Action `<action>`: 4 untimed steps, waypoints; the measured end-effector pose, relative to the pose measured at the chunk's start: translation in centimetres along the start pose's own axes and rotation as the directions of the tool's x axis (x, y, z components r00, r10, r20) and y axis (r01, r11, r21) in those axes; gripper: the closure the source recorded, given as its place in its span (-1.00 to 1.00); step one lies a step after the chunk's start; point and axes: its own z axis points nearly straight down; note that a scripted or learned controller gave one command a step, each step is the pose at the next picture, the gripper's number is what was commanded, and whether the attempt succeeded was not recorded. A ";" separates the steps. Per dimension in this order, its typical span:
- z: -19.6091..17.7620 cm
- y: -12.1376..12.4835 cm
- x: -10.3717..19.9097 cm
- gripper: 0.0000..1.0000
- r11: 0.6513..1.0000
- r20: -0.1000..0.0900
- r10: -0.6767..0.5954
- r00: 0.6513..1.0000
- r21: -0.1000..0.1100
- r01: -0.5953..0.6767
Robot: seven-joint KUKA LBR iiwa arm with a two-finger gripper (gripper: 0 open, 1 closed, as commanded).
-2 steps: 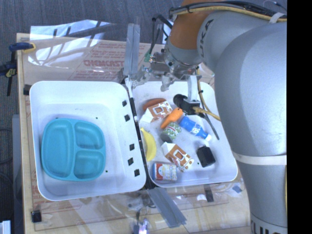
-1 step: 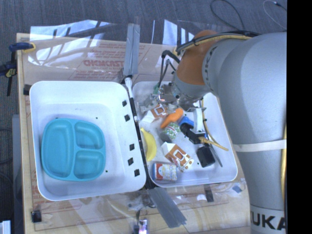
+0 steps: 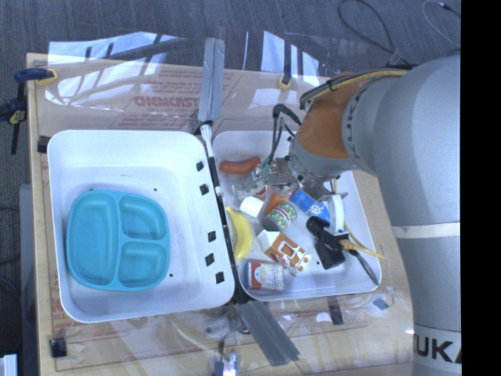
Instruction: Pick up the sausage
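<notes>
The gripper (image 3: 264, 180) is down in the right bin (image 3: 362, 284), below the arm's orange band (image 3: 322, 131); how wide it stands and whether it holds anything cannot be told. The sausage (image 3: 239, 164) lies just beside it toward the bin's far left corner. A banana (image 3: 242, 233), a small carton (image 3: 283, 253) and a can (image 3: 265, 276) lie nearer. In the left bin (image 3: 117, 151) rests a blue divided plate (image 3: 117, 240).
</notes>
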 end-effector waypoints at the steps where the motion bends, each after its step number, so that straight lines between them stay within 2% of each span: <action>1: 0.7 0.8 -0.3 -1.00 0.987 0.002 0.158 0.987 0.013 -0.158; 2: -1.3 6.3 -4.9 -1.00 0.999 0.000 0.051 0.999 0.012 -0.051; 3: 0.8 6.3 1.0 -1.00 0.995 -0.004 -0.094 0.996 0.016 0.094; 4: -0.2 6.3 1.1 1.00 0.995 -0.003 -0.099 0.995 0.018 0.099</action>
